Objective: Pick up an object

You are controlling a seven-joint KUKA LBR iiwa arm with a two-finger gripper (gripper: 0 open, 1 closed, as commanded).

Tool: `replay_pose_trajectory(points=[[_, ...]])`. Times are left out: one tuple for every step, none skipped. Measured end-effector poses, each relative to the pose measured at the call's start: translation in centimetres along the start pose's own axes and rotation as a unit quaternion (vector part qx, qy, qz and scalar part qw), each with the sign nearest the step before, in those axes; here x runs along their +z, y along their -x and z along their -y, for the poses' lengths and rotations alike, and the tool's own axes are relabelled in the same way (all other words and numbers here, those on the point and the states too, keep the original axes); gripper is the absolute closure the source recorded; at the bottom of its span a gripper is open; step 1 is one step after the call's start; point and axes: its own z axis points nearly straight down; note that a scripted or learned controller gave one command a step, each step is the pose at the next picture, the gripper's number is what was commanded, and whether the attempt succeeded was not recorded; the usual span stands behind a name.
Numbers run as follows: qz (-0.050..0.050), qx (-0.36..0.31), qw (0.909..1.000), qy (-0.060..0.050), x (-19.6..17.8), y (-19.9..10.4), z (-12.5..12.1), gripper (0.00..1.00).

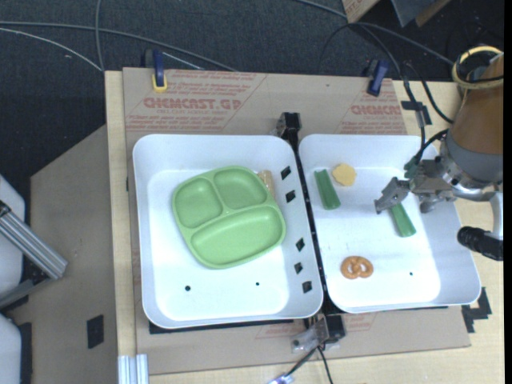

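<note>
From the overhead camera, I see my end effector (398, 200) over the right bin (448, 290), reaching in from the right with my grey wrist and orange band behind it. Whether its fingers are spread or pressed together I cannot tell from this slant; the dark metal parts blur into one shape.

Just below and right of my end effector lies a green stick (403, 221), tilted, its upper end touching or hidden under the end effector. I cannot see it between my fingers, so I do not claim to hold it.

A second green stick (326, 189) lies toward the left of the same bin, nearly upright in the view. Just beside its far end, to the right, sits a small yellow round piece (345, 174). Nearer the front of the bin, well apart from the sticks, rests a brown pretzel (357, 268).

The left bin (160, 294) holds a green divided plate (228, 216), with two small sections at the far side and one large section near. A small tan thing (266, 181) peeks out at the plate's far right edge; I cannot tell what it is.

Both bins sit on a board on the tabletop (208, 94), with red lettering and blue clamps (159, 70) at its far edge. Cables run across the dark floor (240, 22) beyond.
</note>
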Motion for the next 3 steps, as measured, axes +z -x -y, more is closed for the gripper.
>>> replay_pose_trajectory(points=[[0.001, -0.002, 1.0000, 0.007, -0.7, 0.0, -0.3, 0.00], [0.000, -0.002, 1.0000, 0.004, 5.4, -0.7, -0.2, 0.00], [0.001, -0.001, 1.0000, 0.005, 10.7, -0.8, -0.2, 0.00]])
